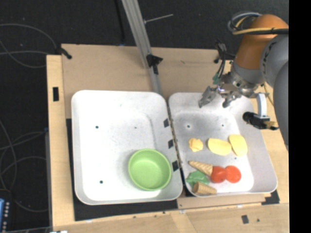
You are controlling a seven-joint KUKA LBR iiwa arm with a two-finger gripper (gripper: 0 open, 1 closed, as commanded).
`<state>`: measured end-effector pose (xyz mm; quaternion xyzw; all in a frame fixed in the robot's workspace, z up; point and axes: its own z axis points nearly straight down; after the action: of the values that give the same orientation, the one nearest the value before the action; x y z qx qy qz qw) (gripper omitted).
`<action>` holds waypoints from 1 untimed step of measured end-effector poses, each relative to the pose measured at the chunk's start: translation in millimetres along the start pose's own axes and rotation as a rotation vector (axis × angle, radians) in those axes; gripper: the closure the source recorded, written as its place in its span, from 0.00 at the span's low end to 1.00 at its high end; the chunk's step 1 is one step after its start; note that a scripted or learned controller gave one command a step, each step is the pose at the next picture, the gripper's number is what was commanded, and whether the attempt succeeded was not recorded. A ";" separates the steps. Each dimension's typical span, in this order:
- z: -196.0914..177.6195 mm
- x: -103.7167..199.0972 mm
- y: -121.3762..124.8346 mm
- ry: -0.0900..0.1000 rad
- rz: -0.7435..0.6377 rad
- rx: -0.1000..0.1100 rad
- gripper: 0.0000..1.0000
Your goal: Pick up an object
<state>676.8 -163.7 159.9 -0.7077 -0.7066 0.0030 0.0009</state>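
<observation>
My gripper (216,100) hangs over the far edge of the right bin (194,114), its two fingers spread apart with nothing between them. Well below it in that bin lie three yellow pieces: a small one (196,144), a larger one (219,146) and another (238,144). Nearer the front edge sit two red tomatoes (226,174), an ice-cream cone (201,167), a green leafy piece (196,177) and a second cone (204,189). A green bowl (149,169) stands in the left bin (107,125) at its near right corner.
A slanted metal pole (141,38) runs from the top down to the gap between the bins. A black fitting (257,120) sticks out at the right bin's right rim. The wooden bench (107,67) surrounds both bins.
</observation>
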 end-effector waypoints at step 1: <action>52.8 -1.4 -1.0 -0.001 0.002 -0.001 0.00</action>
<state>675.6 -165.3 107.1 -0.7082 -0.7060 0.0028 0.0003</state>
